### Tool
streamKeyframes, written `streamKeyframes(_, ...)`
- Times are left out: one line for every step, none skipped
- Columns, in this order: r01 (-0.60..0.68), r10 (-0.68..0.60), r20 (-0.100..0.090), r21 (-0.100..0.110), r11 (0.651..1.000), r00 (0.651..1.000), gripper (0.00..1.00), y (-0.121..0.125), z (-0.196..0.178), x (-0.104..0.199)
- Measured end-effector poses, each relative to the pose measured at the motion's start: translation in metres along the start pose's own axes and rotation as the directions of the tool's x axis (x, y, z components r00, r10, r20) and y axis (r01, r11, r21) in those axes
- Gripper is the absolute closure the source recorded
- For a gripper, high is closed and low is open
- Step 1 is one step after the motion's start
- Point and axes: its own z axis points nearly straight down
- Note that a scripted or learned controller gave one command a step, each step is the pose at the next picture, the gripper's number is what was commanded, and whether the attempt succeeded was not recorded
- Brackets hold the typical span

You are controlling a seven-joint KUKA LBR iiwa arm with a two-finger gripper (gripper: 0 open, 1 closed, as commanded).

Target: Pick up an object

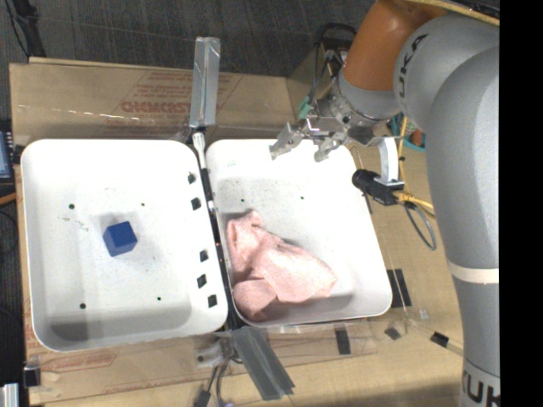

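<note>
A crumpled pink cloth (273,265) lies against the right white bin's (361,227) near-left corner. A small blue cube (120,237) sits mid-left bin (51,202). My claw (307,144) hovers over the right bin's far edge, fingers apart, gripping nothing.

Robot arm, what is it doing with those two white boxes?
The arm's gripper is up over the back edge of the right bin, with its fingers spread and nothing between them. A crumpled pink cloth lies in that bin near the front. A small blue cube sits in the left bin. Nothing has been picked up yet.
</note>
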Motion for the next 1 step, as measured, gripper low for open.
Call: streamKeyframes(0.043, -0.043, 0.0, 0.0, 0.999, 0.999, 0.0, -0.0601, 0.0722, 0.0206)
